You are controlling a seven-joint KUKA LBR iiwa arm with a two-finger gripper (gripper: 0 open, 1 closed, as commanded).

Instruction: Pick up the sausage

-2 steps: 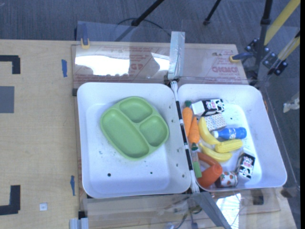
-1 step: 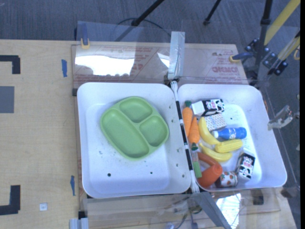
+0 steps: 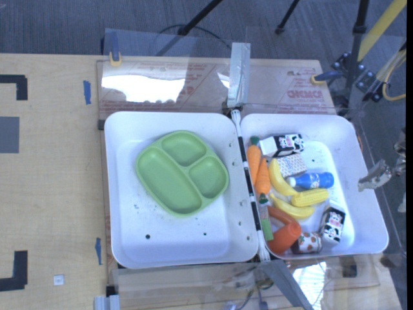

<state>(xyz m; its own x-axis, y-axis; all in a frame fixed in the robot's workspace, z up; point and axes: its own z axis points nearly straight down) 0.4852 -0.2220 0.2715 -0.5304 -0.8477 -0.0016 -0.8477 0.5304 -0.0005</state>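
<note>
A: Status on the pincer (image 3: 375,174)?

B: It sits over the right rim of the right bin (image 3: 345,129), about midway along. I cannot tell from here whether it is apart or together. Nothing is visibly held.

A: And the sausage (image 3: 279,216)?

B: I take it to be the reddish piece at the near left of that bin, close to the divider. It touches an orange toy (image 3: 284,241) on its near side, and the bananas (image 3: 292,196) are just beyond it. The identification is tentative.

A: Approach?

B: I'd cross left over the clutter while staying high, then descend straight down. I'd set the jaws across the sausage's short width, wide enough to clear the orange toy. The small carton (image 3: 333,225) to the right is far enough off.
</note>
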